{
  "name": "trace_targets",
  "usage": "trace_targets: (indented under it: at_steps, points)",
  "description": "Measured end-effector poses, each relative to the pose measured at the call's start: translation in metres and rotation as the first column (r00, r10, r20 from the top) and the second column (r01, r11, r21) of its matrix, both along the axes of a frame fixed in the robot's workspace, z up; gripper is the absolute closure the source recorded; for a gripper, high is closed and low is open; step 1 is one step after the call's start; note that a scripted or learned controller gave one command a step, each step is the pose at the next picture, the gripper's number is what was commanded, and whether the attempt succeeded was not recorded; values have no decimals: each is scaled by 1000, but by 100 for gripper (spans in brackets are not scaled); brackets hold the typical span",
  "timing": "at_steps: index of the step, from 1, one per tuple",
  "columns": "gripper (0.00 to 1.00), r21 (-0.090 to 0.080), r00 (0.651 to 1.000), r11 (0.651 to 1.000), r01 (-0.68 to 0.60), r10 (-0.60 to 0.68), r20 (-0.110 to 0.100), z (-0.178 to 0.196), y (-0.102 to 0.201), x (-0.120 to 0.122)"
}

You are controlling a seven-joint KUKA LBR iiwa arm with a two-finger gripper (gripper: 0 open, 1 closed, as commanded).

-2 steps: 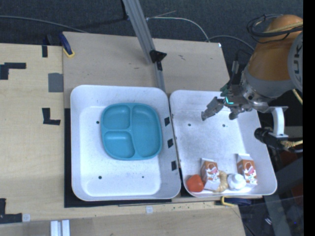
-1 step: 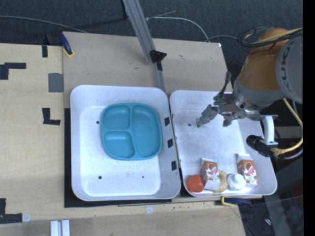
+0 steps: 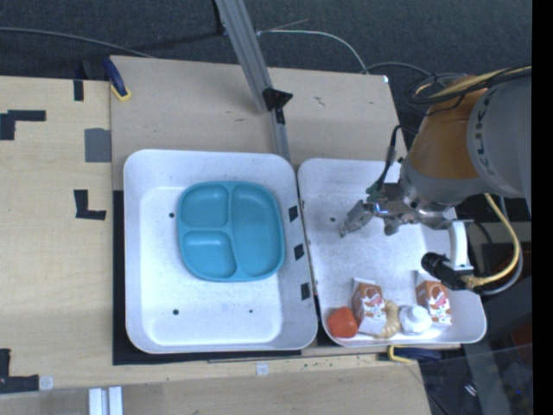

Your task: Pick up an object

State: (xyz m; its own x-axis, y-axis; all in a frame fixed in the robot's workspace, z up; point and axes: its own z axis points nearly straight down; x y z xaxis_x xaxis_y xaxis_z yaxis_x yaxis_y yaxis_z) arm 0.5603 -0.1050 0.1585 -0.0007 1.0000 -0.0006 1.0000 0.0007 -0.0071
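Note:
My gripper (image 3: 370, 225) hangs over the middle of the right bin (image 3: 337, 184), its two fingers spread apart with nothing between them, so it is open. Along the bin's near edge lie a red-orange ball (image 3: 343, 322), a small printed carton (image 3: 370, 304), a beige lump (image 3: 393, 318), a white round object (image 3: 418, 320) and a second carton (image 3: 434, 299). All of them sit below the gripper in the view, apart from it.
The left bin (image 3: 147, 232) holds a blue divided plate (image 3: 232, 230). A grey metal bar (image 3: 246, 41) slants down to the bins' far edge. Cables (image 3: 497, 258) loop beside the arm at the right.

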Motion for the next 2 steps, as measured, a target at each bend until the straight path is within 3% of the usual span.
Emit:
trace_targets:
  at_steps: [1,2]
  points:
    - [0,1,1000,1000,-1,1,-2,-64,4,0]
    - [100,2,1000,1000,-2,2,3,-51,5,2]
